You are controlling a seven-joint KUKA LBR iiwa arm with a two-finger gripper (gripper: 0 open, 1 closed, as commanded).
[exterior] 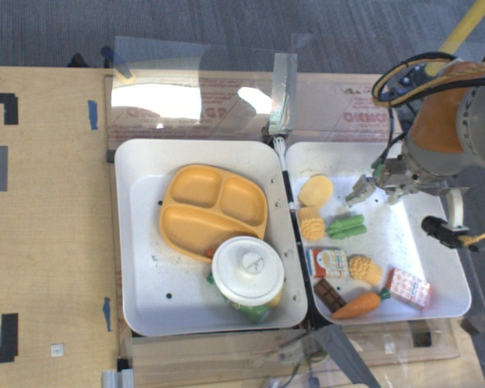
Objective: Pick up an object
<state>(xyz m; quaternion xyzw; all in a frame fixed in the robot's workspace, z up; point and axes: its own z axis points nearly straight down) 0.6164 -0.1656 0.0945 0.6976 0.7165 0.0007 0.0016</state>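
Two shallow white bins sit side by side on the bench. The left bin [133, 241] holds an orange plastic divided plate [214, 208] with three compartments, and a white round lidded cup [248, 269] overlaps the plate's near edge, with something green just under its lower side. The right bin [449, 285] holds small toy foods: a pale yellow rounded piece [315, 191] near the dividing wall, a yellow corn-like piece [311, 226] just below it, a green pod-shaped piece [346, 228] beside that, a small red-and-white carton [327, 261], a second yellow corn piece [364, 269], a dark brown chocolate-like block [329, 295], an orange carrot [357, 305] and a pink-and-white wrapped packet [409, 288]. The grey arm with the orange band [440, 124] reaches in from the right over the far part of the right bin. The two-finger gripper [362, 189] hangs just right of the pale yellow piece and above the green pod, apart from both; its fingers look slightly parted with nothing between them.
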